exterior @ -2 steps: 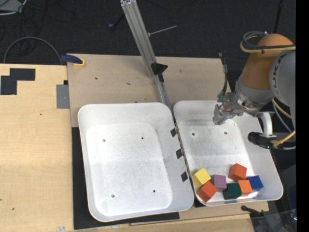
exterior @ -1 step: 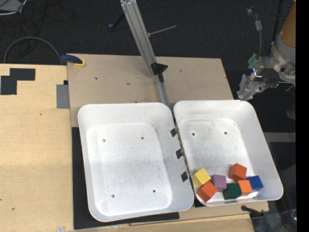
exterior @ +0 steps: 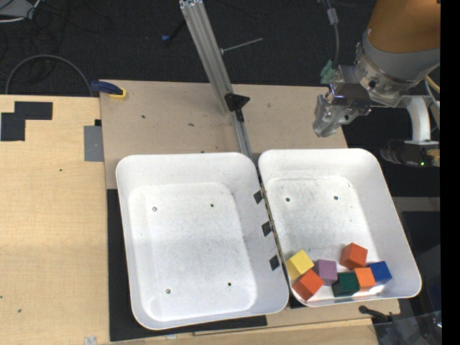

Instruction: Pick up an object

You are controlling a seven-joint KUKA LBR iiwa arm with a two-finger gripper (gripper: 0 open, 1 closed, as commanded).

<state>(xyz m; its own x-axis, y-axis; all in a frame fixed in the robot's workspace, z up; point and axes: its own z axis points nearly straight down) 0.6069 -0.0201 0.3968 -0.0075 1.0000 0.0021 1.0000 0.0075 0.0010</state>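
Several small coloured blocks lie bunched in the near corner of the right bin (exterior: 374, 185): a yellow block (exterior: 300, 262), a purple block (exterior: 327, 269), a red-orange block (exterior: 310, 284), a dark green block (exterior: 346, 284), a red block (exterior: 353, 254), an orange block (exterior: 365, 277) and a blue block (exterior: 380, 271). My gripper (exterior: 327, 121) hangs high above the bench, beyond the far edge of the right bin and well away from the blocks. Nothing shows in it.
The left bin (exterior: 136, 192) sits beside the right one, with black clips (exterior: 264, 227) along the seam between them. A slanted aluminium rail (exterior: 212, 56) rises behind the bins. A pale wooden board (exterior: 50, 207) lies to the left.
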